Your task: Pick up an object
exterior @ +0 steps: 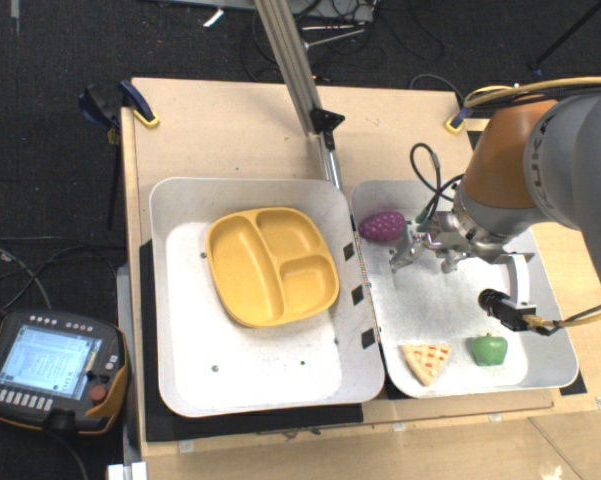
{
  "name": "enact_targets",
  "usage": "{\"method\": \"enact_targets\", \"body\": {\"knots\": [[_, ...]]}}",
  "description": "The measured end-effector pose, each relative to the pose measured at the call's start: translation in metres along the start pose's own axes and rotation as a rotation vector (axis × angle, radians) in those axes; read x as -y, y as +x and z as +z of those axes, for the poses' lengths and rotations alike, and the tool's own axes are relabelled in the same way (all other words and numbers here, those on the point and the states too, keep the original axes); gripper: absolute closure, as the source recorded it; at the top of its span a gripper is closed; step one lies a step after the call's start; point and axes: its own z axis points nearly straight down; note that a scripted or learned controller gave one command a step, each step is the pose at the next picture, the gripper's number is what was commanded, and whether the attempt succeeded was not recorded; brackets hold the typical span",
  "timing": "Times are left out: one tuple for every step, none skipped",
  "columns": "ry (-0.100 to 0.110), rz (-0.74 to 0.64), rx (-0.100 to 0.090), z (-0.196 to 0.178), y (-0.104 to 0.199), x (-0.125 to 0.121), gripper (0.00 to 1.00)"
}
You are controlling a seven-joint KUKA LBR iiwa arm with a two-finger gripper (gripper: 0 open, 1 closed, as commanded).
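The end effector hangs low over the right bin, its fingers pointing toward nine o'clock; whether they are apart or together cannot be told. A purple grape bunch lies just beside it at about ten o'clock, apparently not gripped. Well apart, at about five o'clock, sit a pizza slice and a green pepper. In the left bin, at nine o'clock, a yellow divided plate rests on the tabletop setup.
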Motion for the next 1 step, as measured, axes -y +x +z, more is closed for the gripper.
{"method": "enact_targets", "body": {"knots": [[-0.003,0.000,0.001,0.0215,0.0005,0.0001,0.00]]}}
